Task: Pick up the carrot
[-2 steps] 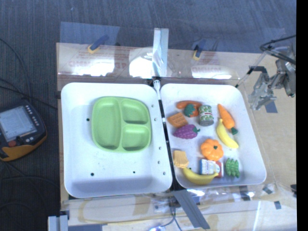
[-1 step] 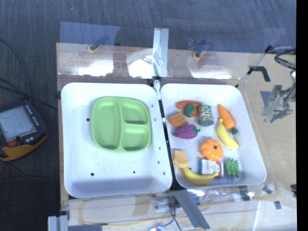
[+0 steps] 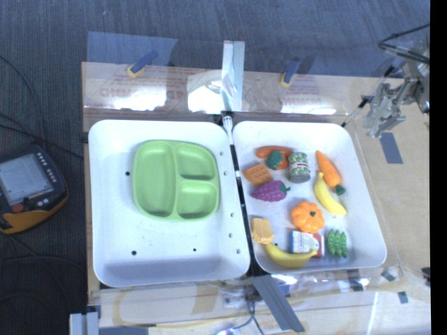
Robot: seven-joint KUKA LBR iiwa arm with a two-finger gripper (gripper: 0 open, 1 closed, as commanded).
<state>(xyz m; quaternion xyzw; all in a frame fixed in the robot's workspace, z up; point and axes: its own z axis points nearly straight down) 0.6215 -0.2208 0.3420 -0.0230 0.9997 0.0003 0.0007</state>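
Observation:
The carrot (image 3: 327, 167) is orange with a green stalk end and lies slanted near the right wall of the right bin (image 3: 364, 187). It sits between a green can (image 3: 299, 166) and a yellow banana (image 3: 328, 197). A second orange piece with a green top (image 3: 271, 153) lies at the far left of the same bin. My gripper (image 3: 383, 114) hangs outside the bin, above the bench past its far right corner, well away from the carrot, with nothing seen in it.
The right bin also holds purple grapes (image 3: 270, 190), a small pumpkin (image 3: 307, 216), a waffle (image 3: 256, 173), a bread slice (image 3: 262, 229), another banana (image 3: 290, 255), a carton (image 3: 304, 241) and green peas (image 3: 337, 243). A green divided plate (image 3: 176, 180) lies in the left bin (image 3: 112, 257).

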